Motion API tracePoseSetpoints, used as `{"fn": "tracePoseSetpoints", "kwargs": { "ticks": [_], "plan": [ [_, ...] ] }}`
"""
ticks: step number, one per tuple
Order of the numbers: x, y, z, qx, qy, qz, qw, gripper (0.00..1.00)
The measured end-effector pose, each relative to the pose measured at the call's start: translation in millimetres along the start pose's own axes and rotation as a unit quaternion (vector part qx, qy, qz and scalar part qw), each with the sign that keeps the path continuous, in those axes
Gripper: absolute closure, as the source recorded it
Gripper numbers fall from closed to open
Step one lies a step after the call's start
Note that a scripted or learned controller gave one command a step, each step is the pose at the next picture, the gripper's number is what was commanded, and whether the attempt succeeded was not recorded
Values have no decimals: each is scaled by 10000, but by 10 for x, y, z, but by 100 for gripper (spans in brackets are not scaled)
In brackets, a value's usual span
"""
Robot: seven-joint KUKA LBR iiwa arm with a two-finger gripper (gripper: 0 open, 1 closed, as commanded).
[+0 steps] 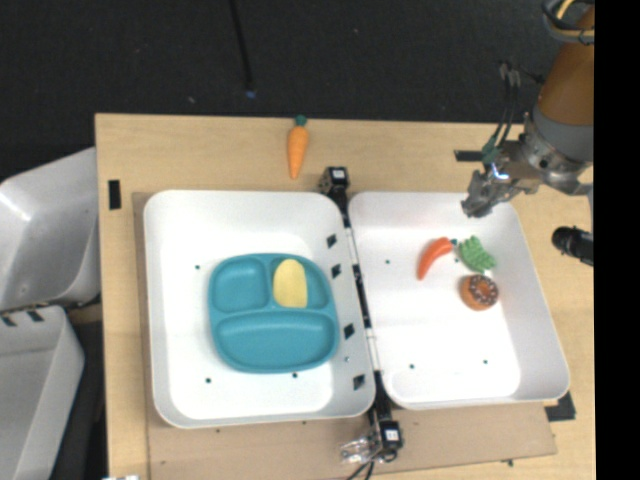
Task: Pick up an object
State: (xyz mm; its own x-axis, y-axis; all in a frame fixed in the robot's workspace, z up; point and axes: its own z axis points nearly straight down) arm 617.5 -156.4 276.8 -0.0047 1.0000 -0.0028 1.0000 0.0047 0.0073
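In the right bin [440, 368] lie an orange-red chili pepper [433, 257], a green leafy piece [475, 253] just right of it, and a round brown doughnut [481, 292] below that. My gripper [482, 198] hangs over the bin's back right part, above and right of the pepper, with nothing seen between its fingers. The left bin [180, 368] holds a blue divided plate [250, 338] with a yellow oval piece [290, 284] in its upper right compartment.
An orange carrot [297, 148] lies on the bench behind the left bin. A small black clamp [335, 179] sits at the back where the bins meet. A white box [40, 238] stands left of the bench.
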Motion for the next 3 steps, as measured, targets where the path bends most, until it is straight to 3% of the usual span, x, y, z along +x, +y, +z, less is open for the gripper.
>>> {"fn": "tracePoseSetpoints", "kwargs": {
  "ticks": [3],
  "plan": [
    [1480,-404,82,37,15,-3,10000,100]
  ]
}}
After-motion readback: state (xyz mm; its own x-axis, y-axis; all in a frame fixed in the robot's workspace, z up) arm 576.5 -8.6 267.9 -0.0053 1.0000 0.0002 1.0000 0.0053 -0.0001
